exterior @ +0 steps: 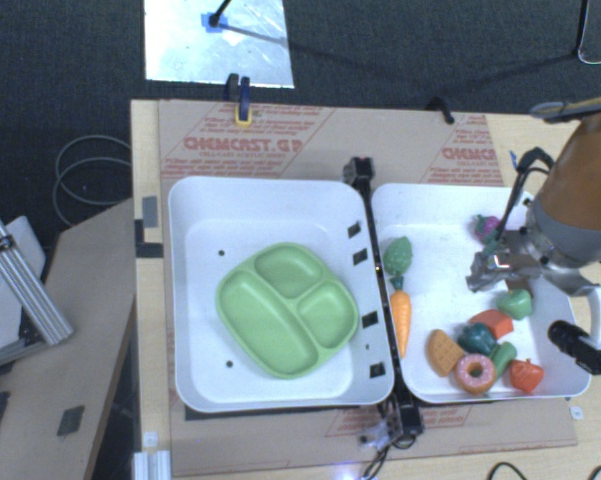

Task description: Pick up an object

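Reaching in from the right, the end effector hangs low over the right-hand bin, its metal fingers dark and blurred against the white floor, so whether they are spread or pressed together I cannot tell, and nothing can be made out between them. Behind it the grey arm rises toward the orange band near the right edge of the view. Most of the toy food sits in the near right part of this bin: a green pepper lies just beside the end effector on its near side, with a red piece and a dark teal piece close under it, then a pink-frosted doughnut, an orange bread-like wedge to its left, and a small red tomato by the near wall. A purple item lies farther back, partly hidden by the arm (its shape is hard to read). Along the bin's left wall a green broccoli sits just above an orange carrot, both well apart from the end effector. The left-hand bin holds a light green divided plate lying flat, its three compartments bare. Both bins rest side by side on a brown printed board covering the tabletop, with a yellow and blue clamp at the board's far edge.
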Available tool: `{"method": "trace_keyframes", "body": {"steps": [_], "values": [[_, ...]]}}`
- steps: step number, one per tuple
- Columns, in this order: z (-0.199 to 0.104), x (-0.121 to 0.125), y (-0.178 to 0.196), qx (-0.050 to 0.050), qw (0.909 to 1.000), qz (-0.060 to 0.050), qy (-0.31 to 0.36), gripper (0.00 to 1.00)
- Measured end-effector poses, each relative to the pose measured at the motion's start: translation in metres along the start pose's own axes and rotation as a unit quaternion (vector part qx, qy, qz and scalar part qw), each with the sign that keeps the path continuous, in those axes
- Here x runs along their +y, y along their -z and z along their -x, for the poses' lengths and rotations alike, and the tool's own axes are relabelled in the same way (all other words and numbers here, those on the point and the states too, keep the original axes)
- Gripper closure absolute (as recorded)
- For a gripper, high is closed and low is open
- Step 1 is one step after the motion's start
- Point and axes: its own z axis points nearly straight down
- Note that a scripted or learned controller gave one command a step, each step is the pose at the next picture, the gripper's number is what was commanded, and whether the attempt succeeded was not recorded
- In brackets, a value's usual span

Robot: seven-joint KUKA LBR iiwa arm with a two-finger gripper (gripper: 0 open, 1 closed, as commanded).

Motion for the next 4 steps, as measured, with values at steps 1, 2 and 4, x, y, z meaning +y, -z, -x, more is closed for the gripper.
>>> {"method": "trace_keyframes", "body": {"steps": [1,2,4], "values": [[-0.053,0.017,-0.010,0.001,1.0000,0.000,0.003,1.00],[-0.096,0.025,0.000,0.001,1.0000,0.000,0.003,1.00],[-0.107,0.025,0.005,0.000,1.0000,-0.001,0.001,1.00]]}}
